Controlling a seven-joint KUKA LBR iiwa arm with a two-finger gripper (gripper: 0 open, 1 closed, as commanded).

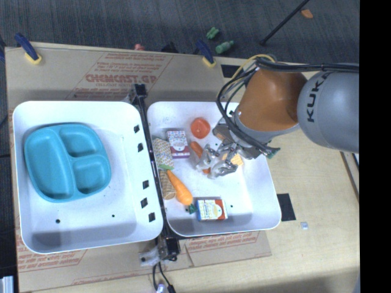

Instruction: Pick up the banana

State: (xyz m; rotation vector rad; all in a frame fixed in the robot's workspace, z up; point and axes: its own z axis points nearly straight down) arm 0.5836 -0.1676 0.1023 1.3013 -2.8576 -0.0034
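My gripper [215,162] is low in the right bin [263,194], near its middle, hanging from the orange-banded wrist [269,99]. A small yellow patch [235,159] shows right beside the gripper on its right side; it may be part of the banana, most of which the gripper and wrist hide. I cannot tell whether it is touching the gripper or lying under it.
The right bin also holds a red-orange round fruit [200,127], a small red box [177,142], a pale corn cob [162,153], a carrot [177,187] and a juice carton [211,209]. A blue divided tray [66,160] lies in the left bin [79,234].
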